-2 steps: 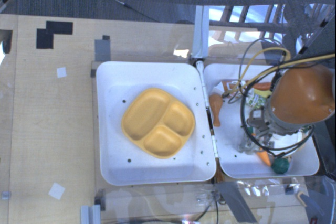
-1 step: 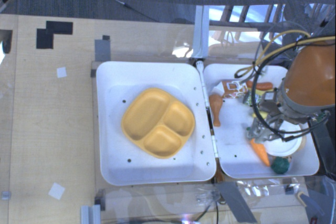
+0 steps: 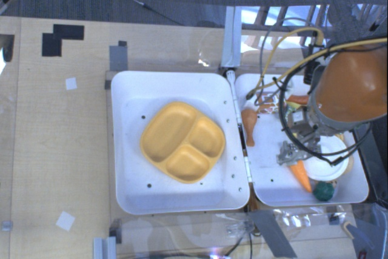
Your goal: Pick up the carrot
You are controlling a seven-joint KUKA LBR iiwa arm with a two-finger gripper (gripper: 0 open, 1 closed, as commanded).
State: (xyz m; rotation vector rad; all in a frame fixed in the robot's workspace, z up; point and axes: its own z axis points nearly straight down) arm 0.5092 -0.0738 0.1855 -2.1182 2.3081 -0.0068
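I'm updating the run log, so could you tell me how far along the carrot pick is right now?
Done: the arm has reached into the right bin, with the gripper low over the carrot's upper end. In hand: the grasp itself; the carrot lies on the bin floor beside the green item, and I cannot tell if it is gripped. Left: securing the grip and lifting it.

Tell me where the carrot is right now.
The carrot lies in the right bin, toward its near edge, just below the hand and beside a white plate, with a green ball at its lower right.
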